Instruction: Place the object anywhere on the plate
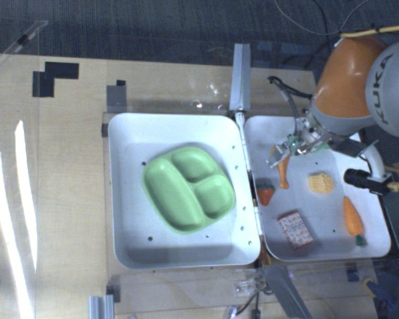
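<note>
Wrist and gripper (287, 150) pinch a small orange carrot (282, 173) over the right bin (379, 248); it should travel level to the green plate (188, 189).

Bright even light, glare streaks at left, slightly soft

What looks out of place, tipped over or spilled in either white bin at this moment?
Nothing stands out. The green divided plastic plate sits flat in the left white bin. In the right white bin, the gripper is at a slim orange carrot-like piece; the other items lie loose but apart.
</note>
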